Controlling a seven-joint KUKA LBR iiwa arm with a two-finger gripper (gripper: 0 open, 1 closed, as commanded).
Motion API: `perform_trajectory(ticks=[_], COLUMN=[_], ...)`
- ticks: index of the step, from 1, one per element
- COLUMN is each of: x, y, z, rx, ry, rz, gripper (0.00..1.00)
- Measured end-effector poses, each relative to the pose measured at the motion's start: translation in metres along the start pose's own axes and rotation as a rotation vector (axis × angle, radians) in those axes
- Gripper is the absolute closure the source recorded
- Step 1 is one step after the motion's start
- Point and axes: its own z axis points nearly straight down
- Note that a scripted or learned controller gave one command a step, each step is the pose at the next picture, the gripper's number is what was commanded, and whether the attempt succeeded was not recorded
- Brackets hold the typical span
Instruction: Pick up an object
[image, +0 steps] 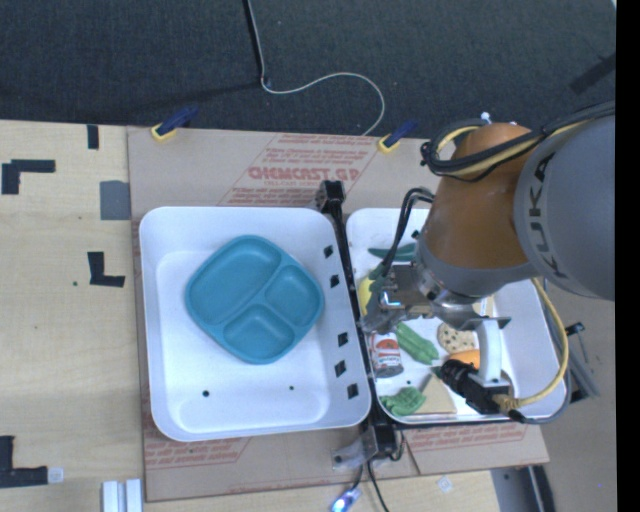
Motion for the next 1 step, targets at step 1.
perform_trajectory(ticks=[1], x=[-0.0004], y=[0.0024], z=[-0.1320], rx=[-0.024], ry=[0.000], rz=[0.000], gripper=[1.00])
